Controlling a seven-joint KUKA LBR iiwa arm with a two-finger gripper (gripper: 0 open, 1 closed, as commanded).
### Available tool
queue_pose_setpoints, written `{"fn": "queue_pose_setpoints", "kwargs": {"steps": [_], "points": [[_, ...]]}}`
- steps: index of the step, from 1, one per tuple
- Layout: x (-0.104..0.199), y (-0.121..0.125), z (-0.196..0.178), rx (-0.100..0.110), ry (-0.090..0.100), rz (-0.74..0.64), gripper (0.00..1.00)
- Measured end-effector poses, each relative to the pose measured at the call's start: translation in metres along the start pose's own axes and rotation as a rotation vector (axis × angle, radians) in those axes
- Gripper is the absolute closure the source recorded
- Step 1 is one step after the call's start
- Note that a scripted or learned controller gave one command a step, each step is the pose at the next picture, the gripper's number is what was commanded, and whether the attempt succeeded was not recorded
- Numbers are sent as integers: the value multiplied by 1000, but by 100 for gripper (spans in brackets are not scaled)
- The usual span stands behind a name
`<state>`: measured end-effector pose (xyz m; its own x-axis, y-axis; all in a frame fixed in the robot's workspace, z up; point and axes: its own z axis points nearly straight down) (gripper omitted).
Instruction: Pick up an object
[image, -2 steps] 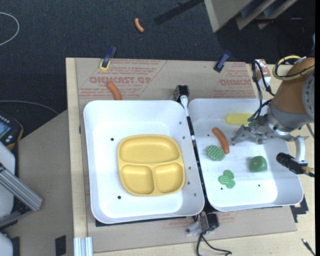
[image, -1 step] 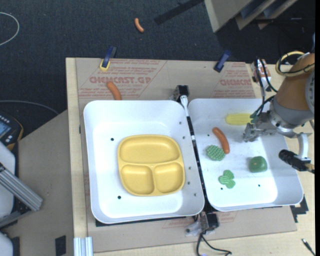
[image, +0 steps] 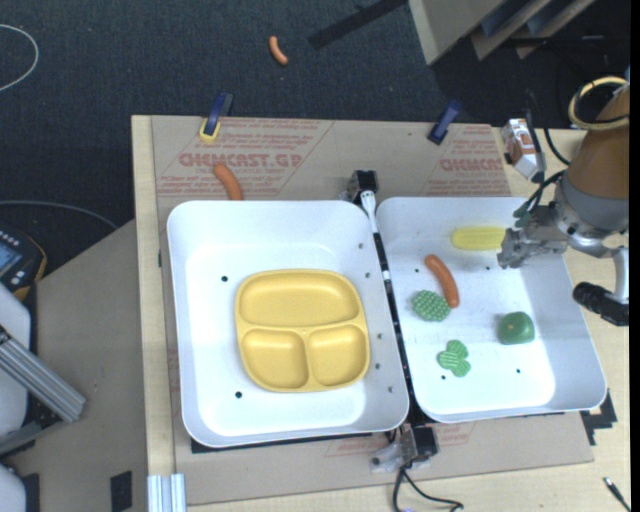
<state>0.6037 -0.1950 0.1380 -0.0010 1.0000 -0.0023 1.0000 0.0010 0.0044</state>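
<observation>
Camera view | gripper (image: 512, 250) at right bin's (image: 575, 385) far edge, finger state cannot be told | long yellow plastic toy corn (image: 478, 238) just beside it, lying flat | likely light, rigid, smooth; grasp across its narrow middle

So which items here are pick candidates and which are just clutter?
Job: claw; in the right bin: corn, sausage, green pepper, broccoli, round green piece.

Lying about: yellow tray in left bin, sausage on cardboard, sausage on floor.
</observation>
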Motion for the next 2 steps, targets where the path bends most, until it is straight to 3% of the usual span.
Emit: {"fn": "queue_pose_setpoints", "kwargs": {"steps": [1, 2], "points": [[0, 3, -65, -5, -1, -1, 100], [0, 4, -89, -1, 0, 0, 100]]}}
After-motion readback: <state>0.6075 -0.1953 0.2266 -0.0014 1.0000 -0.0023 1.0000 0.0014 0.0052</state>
